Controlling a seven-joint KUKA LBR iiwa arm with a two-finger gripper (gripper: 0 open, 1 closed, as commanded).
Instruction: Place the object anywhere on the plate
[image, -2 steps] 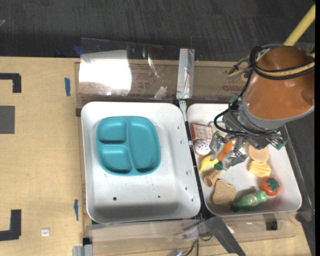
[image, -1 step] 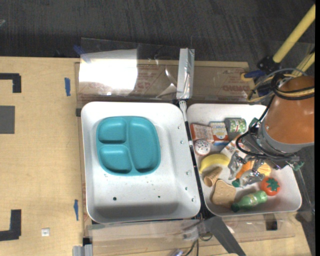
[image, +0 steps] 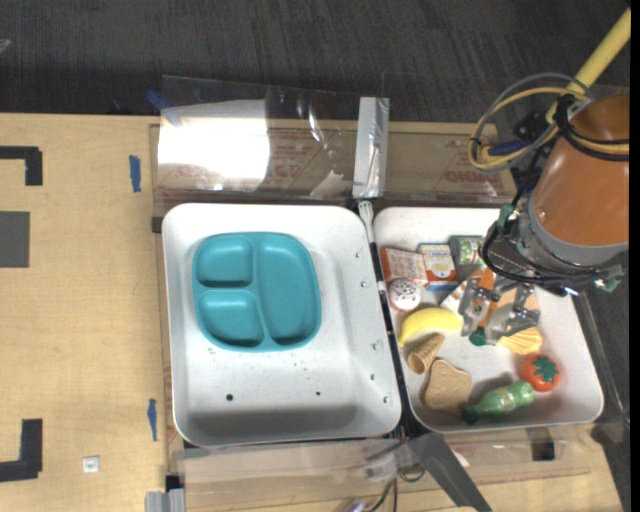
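A teal divided plate (image: 257, 289) lies in the left white bin (image: 275, 410), with nothing on it. The right bin (image: 583, 400) holds several toy foods: a yellow lemon (image: 430, 323), a slice of bread (image: 446, 383), a green bottle (image: 498, 402), a red tomato (image: 541, 371), a cone (image: 422, 350) and an orange-yellow piece (image: 526, 341). My gripper (image: 492, 318) hangs low over the middle of the right bin, just right of the lemon. Its metal fingers point down among the toys.
Small printed boxes (image: 423, 264) and a round white tin (image: 404, 293) lie at the back of the right bin. Clear plastic sheeting (image: 300, 140) stands behind both bins. Cables (image: 515, 125) loop above the arm's orange band (image: 590, 180).
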